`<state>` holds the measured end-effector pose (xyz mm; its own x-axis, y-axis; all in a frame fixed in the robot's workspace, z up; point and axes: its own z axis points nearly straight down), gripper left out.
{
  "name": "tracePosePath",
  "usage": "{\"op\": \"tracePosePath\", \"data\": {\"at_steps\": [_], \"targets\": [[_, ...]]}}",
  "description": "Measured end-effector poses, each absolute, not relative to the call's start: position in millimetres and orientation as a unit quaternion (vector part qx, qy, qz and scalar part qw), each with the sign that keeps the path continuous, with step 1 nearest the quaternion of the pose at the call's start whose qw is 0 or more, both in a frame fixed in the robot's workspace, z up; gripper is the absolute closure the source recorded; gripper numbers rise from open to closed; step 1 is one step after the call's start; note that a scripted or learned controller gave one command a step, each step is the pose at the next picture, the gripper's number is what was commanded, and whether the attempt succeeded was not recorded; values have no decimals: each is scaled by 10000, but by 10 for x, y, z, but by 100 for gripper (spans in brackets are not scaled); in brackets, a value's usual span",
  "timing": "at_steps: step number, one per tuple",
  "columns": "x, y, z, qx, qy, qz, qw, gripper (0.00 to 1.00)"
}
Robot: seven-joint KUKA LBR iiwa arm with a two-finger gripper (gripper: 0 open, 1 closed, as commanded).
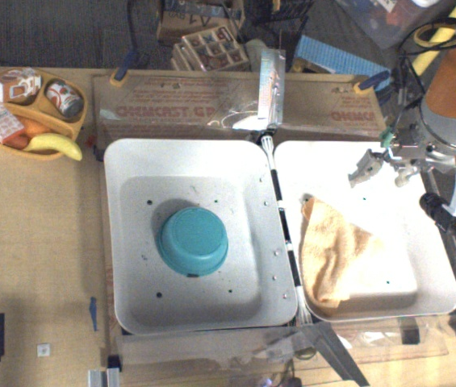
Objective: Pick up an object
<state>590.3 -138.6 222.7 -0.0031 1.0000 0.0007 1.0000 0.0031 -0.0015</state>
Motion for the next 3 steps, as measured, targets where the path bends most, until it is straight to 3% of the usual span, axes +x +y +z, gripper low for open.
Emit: {"op": "tracePosePath", "data": {"at_steps": [1,2,3], "targets": [[5699,-1283,3085,-6564,-7544,-8,-21,0],[6337,-1196,2219,-5663,-8242,-4,-10,0],[6082,-1170,1396,-5248,-8512,-5,-11,0]]}}
